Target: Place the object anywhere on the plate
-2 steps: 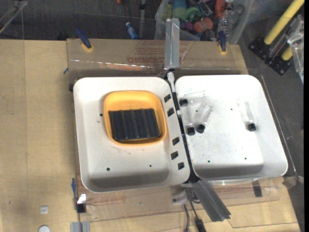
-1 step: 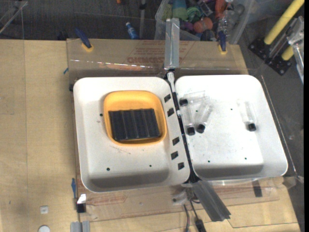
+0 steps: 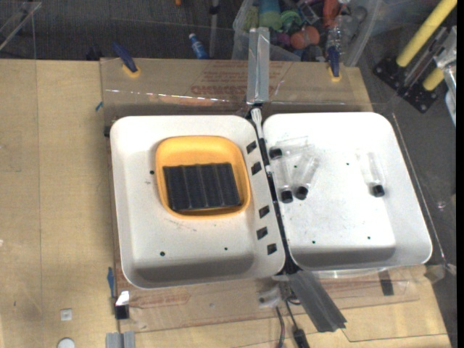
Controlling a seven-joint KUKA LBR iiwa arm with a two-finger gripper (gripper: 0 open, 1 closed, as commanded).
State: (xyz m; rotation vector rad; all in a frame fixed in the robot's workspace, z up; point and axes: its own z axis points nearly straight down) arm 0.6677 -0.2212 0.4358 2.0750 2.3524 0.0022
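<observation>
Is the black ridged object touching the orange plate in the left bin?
Touching. The camera view shows the black ridged object lying flat inside the orange plate, with the plate's rim around it.

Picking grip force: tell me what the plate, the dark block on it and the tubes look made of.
Plate: likely plastic, glossy orange-yellow with a soft sheen on its rim. Block: dark, matte, ribbed; rubber or plastic, hard to tell. Tubes in the right bin: clear plastic or glass, since the white shows through, with black caps.
</observation>
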